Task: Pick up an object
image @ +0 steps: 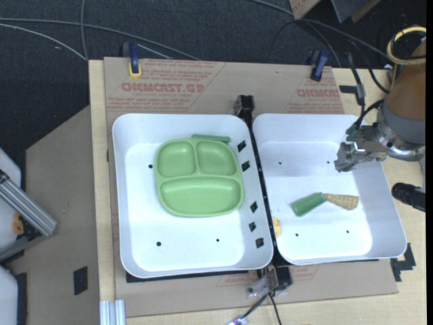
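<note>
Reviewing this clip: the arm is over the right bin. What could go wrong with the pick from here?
1. The gripper is up and right of the brush, so a straight descent could miss it.
2. The brush is thin and lies flat on the right bin floor; the gripper may slide off it.

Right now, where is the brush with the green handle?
The brush with the green handle lies in the right bin, near its middle, below the gripper and apart from it; the green divided plate sits in the left bin.
</note>
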`<state>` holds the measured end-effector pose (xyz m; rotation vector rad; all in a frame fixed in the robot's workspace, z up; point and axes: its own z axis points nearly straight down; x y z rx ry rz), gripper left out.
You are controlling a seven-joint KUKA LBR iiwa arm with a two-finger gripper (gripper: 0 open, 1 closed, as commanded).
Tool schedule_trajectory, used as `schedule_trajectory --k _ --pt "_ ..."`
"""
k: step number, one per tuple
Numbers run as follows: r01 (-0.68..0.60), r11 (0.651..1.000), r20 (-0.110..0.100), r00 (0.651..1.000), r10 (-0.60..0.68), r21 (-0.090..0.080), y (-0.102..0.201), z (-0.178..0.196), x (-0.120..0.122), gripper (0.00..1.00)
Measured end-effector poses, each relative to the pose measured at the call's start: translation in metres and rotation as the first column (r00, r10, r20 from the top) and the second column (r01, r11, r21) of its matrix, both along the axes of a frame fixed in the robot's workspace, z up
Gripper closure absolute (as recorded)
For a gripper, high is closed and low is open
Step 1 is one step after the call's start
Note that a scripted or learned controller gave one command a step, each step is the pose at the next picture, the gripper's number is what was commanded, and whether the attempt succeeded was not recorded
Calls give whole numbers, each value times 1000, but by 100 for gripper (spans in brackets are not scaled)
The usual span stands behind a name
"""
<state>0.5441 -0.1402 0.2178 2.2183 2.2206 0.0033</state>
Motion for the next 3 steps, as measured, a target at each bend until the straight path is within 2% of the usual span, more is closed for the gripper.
schedule_trajectory --k 1,2,3 --pt "-4 1000 -6 1000 4 3 56 -7 3 100" --pt "-5 1000 -1 1000 5 2 106 6 16 100" --pt "-5 1000 -3 1000 5 2 155 -3 23 100"
